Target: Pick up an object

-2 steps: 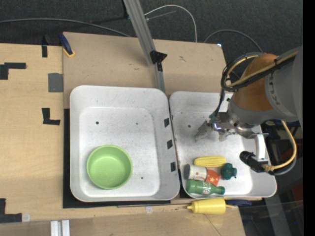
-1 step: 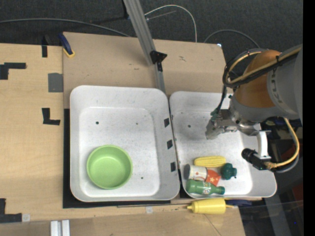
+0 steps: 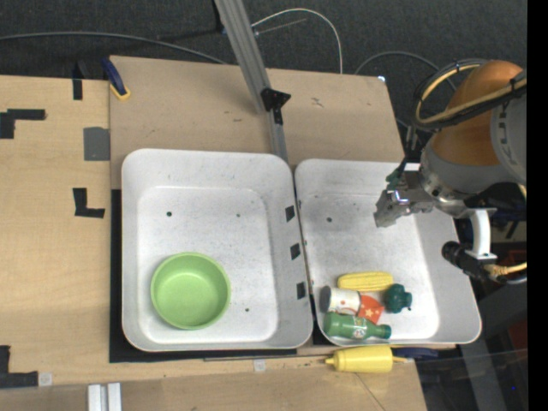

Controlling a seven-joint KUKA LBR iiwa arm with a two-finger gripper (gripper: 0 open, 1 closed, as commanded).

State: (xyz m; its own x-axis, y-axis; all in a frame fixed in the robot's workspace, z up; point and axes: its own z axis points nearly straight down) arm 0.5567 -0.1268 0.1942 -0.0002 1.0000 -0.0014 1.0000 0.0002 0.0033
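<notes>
My gripper (image 3: 390, 210) hangs over the upper right part of the right bin (image 3: 360, 187), and nothing shows between its fingers. Below it, in the bin's near corner, lies a cluster of small objects. A yellow corn cob (image 3: 366, 280) lies on top. Under it are a white and red cup (image 3: 343, 300), an orange piece (image 3: 372, 307), a dark teal object (image 3: 397, 298) and a green bottle (image 3: 356, 327). The cluster sits well apart from the gripper, toward the bench's front edge.
A green bowl (image 3: 190, 290) sits in the left bin (image 3: 205, 169), at its near left. A yellow bottle (image 3: 362, 360) lies on the bench just outside the right bin's front rim. A grey pole (image 3: 248, 50) crosses above the bins' far side.
</notes>
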